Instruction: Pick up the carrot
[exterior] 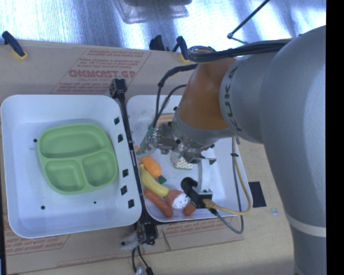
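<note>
The carrot (151, 165), a short orange piece with a bit of green at its end, lies near the left wall of the right bin (229, 208). My gripper (162, 141) hangs low over that bin, just above and slightly right of the carrot. The grey wrist and the orange band cover most of it. Nothing shows as held.
Below the carrot lie a yellow banana (154, 184), a long orange-red piece (159, 203) and a red-and-white toy (180, 199). A small pale wedge (183, 164) sits under the wrist. The left bin (17, 211) holds a green divided plate (77, 156). Cables loop at the right bin's front.
</note>
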`<state>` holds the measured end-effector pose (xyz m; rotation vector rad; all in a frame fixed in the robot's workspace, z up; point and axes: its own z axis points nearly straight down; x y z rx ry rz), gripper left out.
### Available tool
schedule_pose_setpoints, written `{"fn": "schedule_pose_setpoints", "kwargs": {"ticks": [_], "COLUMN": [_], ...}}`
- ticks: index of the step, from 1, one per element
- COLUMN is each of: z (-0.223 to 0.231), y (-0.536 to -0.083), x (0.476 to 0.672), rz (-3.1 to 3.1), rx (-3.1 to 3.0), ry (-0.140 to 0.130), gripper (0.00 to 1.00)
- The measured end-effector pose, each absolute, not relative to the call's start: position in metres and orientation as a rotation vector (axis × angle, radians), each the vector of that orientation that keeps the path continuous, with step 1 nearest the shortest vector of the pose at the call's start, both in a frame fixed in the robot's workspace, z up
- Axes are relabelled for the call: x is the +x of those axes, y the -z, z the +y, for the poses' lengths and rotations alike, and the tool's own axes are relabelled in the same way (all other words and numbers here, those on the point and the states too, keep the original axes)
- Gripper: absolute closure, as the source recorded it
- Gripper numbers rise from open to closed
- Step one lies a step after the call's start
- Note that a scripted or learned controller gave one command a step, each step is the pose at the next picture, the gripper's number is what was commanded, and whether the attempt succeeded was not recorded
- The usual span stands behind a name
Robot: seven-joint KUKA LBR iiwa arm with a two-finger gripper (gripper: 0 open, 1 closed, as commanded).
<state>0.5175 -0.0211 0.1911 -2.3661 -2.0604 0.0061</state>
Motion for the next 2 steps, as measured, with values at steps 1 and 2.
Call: {"fn": "schedule_pose_setpoints", "kwargs": {"ticks": [1, 2], "z": [-0.0211, -0.0211], "y": [-0.1911, -0.1911], "x": [0.5175, 0.5174], "rz": [-2.06, -2.06], "rx": [-2.366, -2.366], "ry": [-0.006, -0.006], "gripper": [0.0, 0.0]}}
